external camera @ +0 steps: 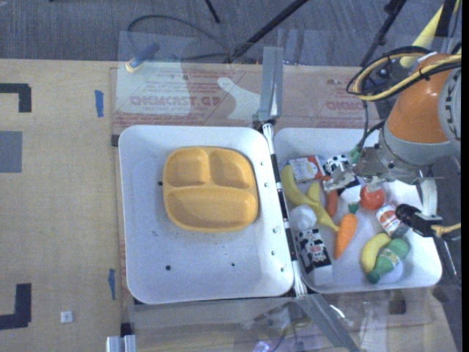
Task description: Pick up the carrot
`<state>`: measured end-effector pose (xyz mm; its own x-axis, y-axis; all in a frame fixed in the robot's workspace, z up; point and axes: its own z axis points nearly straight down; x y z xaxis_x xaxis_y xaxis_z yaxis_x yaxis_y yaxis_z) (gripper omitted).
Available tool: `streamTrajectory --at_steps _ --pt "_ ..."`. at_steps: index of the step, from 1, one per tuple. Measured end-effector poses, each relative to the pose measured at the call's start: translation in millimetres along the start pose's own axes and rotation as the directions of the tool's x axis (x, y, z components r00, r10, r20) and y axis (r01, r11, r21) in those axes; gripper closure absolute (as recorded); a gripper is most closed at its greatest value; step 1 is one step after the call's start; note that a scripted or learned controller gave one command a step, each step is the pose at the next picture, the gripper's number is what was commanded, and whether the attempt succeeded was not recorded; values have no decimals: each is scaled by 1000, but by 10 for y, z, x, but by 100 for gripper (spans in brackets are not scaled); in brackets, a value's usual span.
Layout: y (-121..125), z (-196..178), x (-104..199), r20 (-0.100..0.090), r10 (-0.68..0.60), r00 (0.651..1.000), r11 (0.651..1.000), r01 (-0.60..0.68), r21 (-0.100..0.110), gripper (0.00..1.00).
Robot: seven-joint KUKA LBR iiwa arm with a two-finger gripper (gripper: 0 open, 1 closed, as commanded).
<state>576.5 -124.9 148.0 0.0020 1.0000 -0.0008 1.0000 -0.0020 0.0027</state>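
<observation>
- Hovering over the right bin (pixel 432 268), the gripper (pixel 344 176) sits above the toy clutter; its opening cannot be told, and nothing shows in its grasp.
- Lying just below it, the carrot (pixel 344 235) rests between a banana (pixel 311 202) and a tomato (pixel 372 196).
- Left bin (pixel 139 218) holds a yellow divided plate (pixel 210 188).

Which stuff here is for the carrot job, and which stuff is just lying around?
For the job:
carrot, lying in the right bin
gripper, over that bin's back part

Just lying around:
yellow divided plate in the left bin
banana
tomato
small cow-patterned carton
</observation>
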Motion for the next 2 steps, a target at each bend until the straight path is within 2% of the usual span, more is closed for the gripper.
streamTrajectory --at_steps 1,2 --pt "-517 539 -27 1 59 998 998 -59 -4 0" --pt "-515 450 -29 1 61 998 998 -61 -5 100"
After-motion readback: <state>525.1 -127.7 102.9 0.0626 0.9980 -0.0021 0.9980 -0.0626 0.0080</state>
